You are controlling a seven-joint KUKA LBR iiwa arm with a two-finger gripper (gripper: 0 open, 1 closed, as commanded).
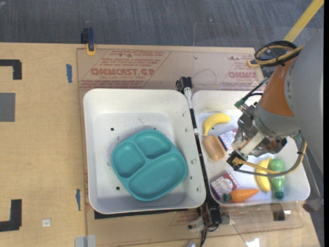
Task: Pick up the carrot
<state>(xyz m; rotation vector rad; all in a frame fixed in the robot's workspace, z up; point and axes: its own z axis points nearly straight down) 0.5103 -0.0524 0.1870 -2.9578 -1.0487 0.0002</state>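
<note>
Bench: two bins, one carrot

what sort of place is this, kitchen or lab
Most likely a robot lab, not a kitchen: a robot arm, two white bins on a marked board, and toy-like food such as a carrot and banana in one.

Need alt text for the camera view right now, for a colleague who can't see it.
The grey and orange arm hangs over the right bin, where the carrot lies by the lower wall beside a purple packet. A banana and a bread roll lie further up; the left bin holds a teal divided plate.
</note>
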